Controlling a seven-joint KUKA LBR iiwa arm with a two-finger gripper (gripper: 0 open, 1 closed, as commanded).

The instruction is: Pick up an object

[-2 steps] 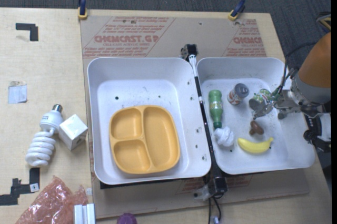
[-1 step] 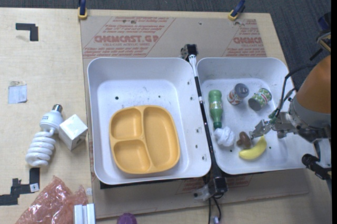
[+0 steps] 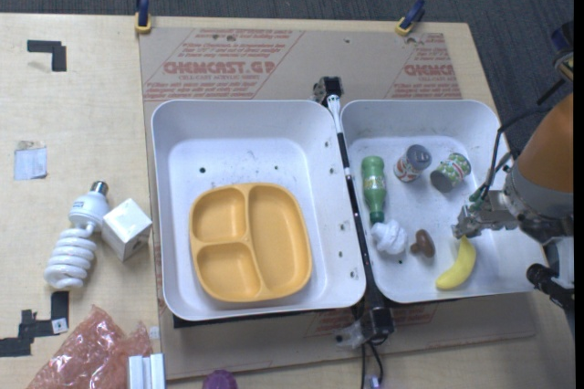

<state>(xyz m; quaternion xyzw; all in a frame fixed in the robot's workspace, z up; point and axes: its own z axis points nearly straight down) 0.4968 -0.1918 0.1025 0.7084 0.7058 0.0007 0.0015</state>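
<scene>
The right bin (image 3: 474,118) holds several small items. A green bottle (image 3: 372,186) lies near its left wall, with a silver can (image 3: 413,162) and a green-and-white can (image 3: 451,171) on its side behind it. Toward the front lie a white crumpled lump (image 3: 390,237), a small brown piece (image 3: 422,243) and a yellow banana (image 3: 458,264). My gripper (image 3: 474,220) hangs low at the bin's right side, just above the banana's upper tip and to the right of the green-and-white can. Nothing shows in its grasp.
The left bin (image 3: 173,136) holds a yellow divided plate (image 3: 249,241). Left of the bins lie a spiral light bulb (image 3: 75,241), a white cube (image 3: 127,227) and a red mesh bag (image 3: 87,351). Cables (image 3: 497,163) run along the right bin's right wall.
</scene>
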